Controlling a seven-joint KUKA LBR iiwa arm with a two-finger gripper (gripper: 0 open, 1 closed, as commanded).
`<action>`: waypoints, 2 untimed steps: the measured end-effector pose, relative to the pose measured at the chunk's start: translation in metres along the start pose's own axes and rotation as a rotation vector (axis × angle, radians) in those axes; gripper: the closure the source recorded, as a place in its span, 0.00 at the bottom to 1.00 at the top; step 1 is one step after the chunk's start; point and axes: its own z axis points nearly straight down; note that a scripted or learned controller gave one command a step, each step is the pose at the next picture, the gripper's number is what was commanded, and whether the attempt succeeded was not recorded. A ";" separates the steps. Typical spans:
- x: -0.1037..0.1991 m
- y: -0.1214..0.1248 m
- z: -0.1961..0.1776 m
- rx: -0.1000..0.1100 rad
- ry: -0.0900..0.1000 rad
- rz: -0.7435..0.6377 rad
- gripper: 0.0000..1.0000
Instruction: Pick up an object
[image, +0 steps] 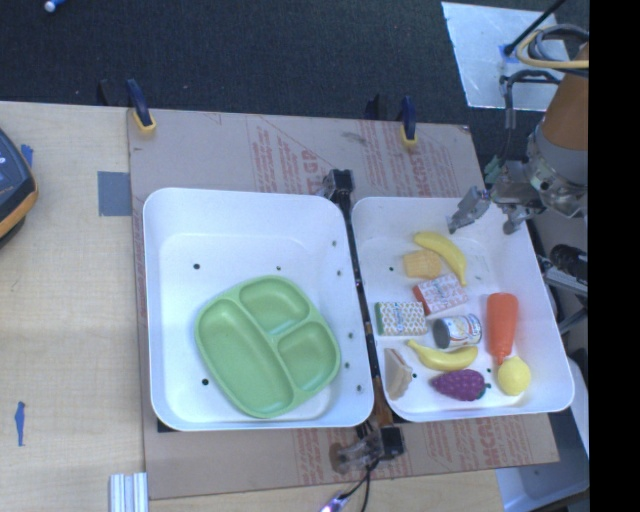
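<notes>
The right bin (388, 215) holds several toy foods: a yellow banana (443, 254) at the top, a tan cracker (422, 265) beside it, a red-and-white carton (441, 295), a green-patterned box (401, 318), a small can (458, 329), an orange carrot (501, 324), a second banana (443, 355), purple grapes (461, 384), a lemon (513, 376) and a bread slice (399, 373). My gripper (490, 213) hangs over the bin's upper right corner, up and right of the top banana. Its two fingers stand spread apart with nothing between them.
The left bin (170, 215) holds a green divided plate (266, 346). Both bins rest on a brown cardboard sheet (280, 150) clamped to the wooden bench. A dark device (12, 185) sits at the bench's far left edge.
</notes>
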 end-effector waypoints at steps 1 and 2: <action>0.001 0.029 0.095 0.002 0.000 -0.002 0.00; 0.020 -0.041 0.130 0.001 0.000 0.001 0.00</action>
